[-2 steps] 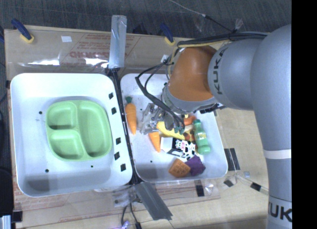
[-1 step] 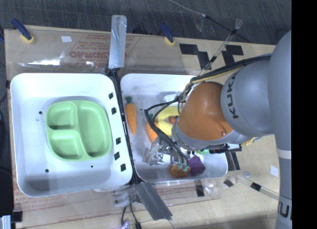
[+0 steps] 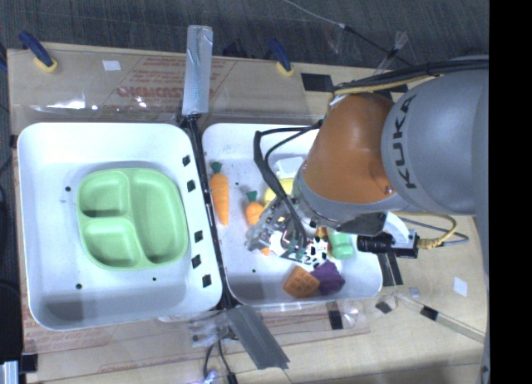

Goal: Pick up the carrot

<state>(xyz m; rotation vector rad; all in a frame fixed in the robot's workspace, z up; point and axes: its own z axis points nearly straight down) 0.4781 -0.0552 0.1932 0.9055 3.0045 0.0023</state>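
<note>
Starting at the left white bin, a smooth plastic tub with rounded corners, a pale green three-section plate sits in its middle. Right of that bin's dividing wall, the carrot lies lengthwise, a tapered orange cone with a green tip, untouched. Farther right, the metal gripper hangs among small toys; whether it is open, I cannot tell.
</note>
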